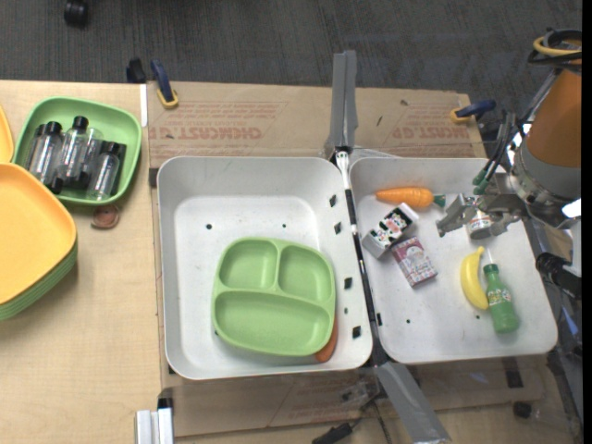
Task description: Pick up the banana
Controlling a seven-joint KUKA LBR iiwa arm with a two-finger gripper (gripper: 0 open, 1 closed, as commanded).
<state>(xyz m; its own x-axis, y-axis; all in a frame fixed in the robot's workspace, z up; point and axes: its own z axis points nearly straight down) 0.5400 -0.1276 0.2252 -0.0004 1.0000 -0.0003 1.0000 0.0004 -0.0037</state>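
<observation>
The yellow banana [474, 279] lies in the right bin [444, 336], toward its right side, touching a green bottle [500, 302] just to its right. My gripper [471, 220] hangs over the same bin, up and slightly left of the banana's top end, with a gap between them. Nothing shows between its metal fingers. The orange-banded arm comes in from the right edge.
An orange carrot [405, 196], a small white box [389, 228] and a pink packet [414, 261] lie in the right bin's left half. The left bin [185, 211] holds a green divided plate [276, 296]. A green tray of bottles [79, 151] and yellow plates [32, 248] sit far left.
</observation>
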